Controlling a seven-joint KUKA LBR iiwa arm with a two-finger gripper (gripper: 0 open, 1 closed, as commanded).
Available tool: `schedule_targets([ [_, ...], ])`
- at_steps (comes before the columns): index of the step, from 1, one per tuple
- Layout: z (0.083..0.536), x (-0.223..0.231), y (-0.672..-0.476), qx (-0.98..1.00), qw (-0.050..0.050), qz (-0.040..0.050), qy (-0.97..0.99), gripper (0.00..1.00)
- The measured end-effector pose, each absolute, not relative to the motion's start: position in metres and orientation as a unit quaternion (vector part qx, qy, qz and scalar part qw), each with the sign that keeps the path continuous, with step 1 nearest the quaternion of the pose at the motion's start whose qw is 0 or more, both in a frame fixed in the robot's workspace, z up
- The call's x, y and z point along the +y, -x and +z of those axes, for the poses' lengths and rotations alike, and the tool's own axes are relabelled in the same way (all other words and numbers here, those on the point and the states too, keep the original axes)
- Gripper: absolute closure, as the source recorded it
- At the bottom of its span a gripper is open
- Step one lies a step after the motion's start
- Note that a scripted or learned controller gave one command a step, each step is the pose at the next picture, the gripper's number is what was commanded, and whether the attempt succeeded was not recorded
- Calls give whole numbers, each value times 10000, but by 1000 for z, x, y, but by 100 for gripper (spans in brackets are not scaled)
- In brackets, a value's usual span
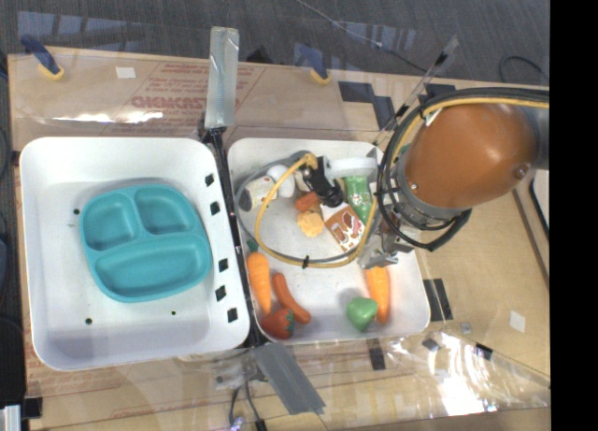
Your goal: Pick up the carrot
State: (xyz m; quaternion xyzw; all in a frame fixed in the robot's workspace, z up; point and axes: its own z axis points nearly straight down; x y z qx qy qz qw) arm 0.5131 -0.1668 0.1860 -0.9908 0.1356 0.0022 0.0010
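Arm's over the right bin (411, 312), claw (381, 253) down just above the carrot (377, 291) beside a green pepper (362, 311), its state hidden from this angle.

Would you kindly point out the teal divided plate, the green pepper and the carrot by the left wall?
teal divided plate (142, 243), camera view, central ridge.
green pepper (362, 311), camera view, its body.
carrot (259, 280), camera view, mid-length.
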Motion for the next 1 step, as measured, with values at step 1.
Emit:
schedule_targets([
  [1,269,-212,-506,1597,-3,-21,9872,100],
])
